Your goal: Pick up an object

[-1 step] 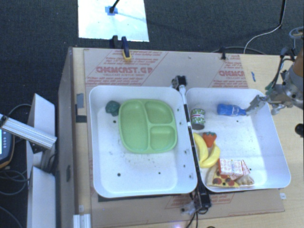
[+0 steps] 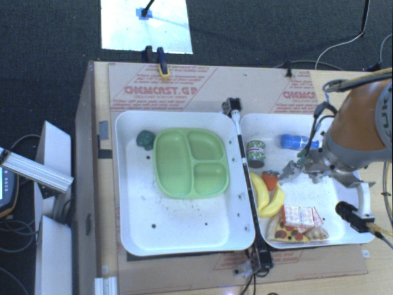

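The right bin [image 2: 310, 192] holds several objects. A blue bottle-like item [image 2: 293, 142] lies at its back and a small labelled can [image 2: 255, 152] stands at its back left. Along the left wall lie a yellow banana [image 2: 265, 196] and a red-orange toy vegetable [image 2: 271, 180]. A red-and-white packet [image 2: 301, 216] rests on a pizza slice [image 2: 290, 233] at the front. My gripper [image 2: 293, 169] hangs over the middle of this bin, right of the red vegetable and below the blue item. I see nothing in its grasp.
The left bin [image 2: 132, 226] carries a green divided plate [image 2: 190, 163] and a dark green broccoli-like piece [image 2: 145, 139] at its back left. A black divider rail [image 2: 241, 158] separates the bins. The bulky arm [image 2: 362, 131] overhangs the right bin's right side.
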Controlling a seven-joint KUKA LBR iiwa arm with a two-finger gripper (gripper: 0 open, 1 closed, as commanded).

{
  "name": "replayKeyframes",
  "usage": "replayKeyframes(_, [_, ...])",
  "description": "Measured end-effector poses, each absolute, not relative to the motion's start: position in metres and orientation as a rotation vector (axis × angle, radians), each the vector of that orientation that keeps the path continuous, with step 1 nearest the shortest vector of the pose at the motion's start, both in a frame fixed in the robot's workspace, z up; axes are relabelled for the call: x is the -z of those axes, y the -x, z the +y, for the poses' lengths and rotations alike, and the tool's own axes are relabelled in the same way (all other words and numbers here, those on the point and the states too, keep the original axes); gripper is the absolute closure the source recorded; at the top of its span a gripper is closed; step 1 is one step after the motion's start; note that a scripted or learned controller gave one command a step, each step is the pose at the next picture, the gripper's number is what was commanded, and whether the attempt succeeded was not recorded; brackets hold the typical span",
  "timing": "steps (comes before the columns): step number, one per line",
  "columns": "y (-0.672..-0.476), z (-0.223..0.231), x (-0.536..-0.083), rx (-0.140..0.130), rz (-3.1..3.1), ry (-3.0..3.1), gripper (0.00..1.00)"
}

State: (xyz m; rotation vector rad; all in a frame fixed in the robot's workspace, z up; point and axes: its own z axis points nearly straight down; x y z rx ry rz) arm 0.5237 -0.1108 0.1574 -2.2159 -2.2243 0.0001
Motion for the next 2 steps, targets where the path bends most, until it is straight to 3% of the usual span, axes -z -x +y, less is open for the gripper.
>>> replayKeyframes(1, [-0.533, -0.094, -0.089, 0.0, -2.224, 2.223, 0.0])
replayKeyframes(2, [-0.522, -0.1, -0.084, 0.001, -2.222, 2.22, 0.0])
